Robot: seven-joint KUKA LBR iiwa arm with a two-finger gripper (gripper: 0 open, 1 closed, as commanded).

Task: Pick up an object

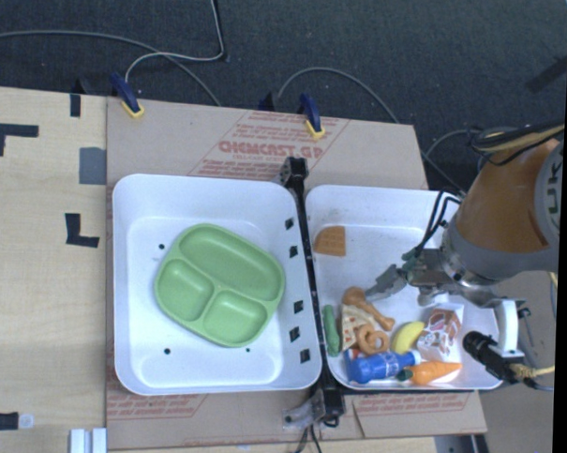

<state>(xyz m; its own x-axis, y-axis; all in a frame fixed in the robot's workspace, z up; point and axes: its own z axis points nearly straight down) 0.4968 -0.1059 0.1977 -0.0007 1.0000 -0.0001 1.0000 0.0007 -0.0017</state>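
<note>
Approach step: the gripper point(400, 278) hovers in the right bin point(378, 208), jaws spread and holding nothing. The toy pile point(391, 343) lies at its five o'clock, the orange slice point(331, 241) at ten. Next: choose one, descend, close.

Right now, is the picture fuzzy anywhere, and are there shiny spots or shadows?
In the camera view the green plate looks fairly sharp; the small toys around the blue bottle are a bit soft and run together. The hand looks slightly blurred. The white bins are bright and evenly lit, with faint shadows along their walls and no strong glare.
</note>
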